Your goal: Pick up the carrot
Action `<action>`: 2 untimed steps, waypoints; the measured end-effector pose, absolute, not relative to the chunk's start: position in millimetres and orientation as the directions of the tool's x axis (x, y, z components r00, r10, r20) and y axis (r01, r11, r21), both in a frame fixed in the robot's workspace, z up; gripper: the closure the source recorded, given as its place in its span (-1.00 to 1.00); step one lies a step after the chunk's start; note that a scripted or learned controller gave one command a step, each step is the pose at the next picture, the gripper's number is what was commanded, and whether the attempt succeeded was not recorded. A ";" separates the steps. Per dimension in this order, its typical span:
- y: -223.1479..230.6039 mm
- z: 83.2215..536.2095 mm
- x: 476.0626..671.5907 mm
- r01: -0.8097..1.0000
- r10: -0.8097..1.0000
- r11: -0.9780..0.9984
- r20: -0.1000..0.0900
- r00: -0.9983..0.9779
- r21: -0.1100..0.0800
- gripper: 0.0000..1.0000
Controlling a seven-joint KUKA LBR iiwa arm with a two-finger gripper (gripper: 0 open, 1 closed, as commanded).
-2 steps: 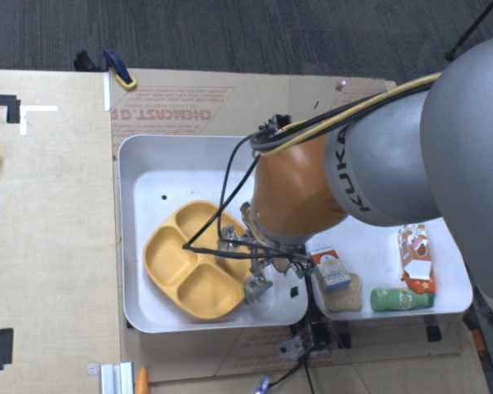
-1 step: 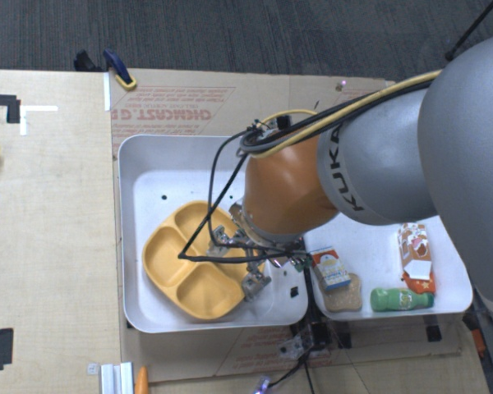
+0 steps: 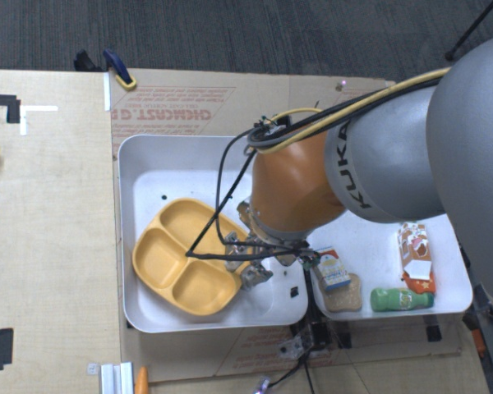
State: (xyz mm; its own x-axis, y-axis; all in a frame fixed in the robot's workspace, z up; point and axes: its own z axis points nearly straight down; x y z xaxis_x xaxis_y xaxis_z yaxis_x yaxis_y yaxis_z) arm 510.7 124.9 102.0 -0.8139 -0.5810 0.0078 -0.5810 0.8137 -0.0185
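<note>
The arm came in from the right of the frame with its wrist pointed straight down and the gripper low at the right rim of the yellow tray, in the lower middle of the bin. I couldn't tell whether it was open or closed. The carrot's spot was unclear too - probably hidden under the wrist - so I'd line up square over it and go down slow, staying off the tray rim.

A divided plate is lying in the left bin, toward its front-left. The arm is hanging over the seam between the bins. In the right bin, a bottle is lying in front of a packet, with a small box to their left
</note>
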 end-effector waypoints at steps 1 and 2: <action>107.5 241.5 503.0 -0.545 -0.545 0.839 -0.003 -0.839 -0.001 1.00; 107.8 242.7 503.4 -0.545 -0.545 0.839 -0.005 -0.839 -0.002 -1.00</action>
State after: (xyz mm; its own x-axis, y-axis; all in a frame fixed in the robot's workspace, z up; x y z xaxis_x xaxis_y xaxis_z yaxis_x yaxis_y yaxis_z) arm 503.4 107.8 242.7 -0.8386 -0.5447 -0.0051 -0.5447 0.8386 -0.0015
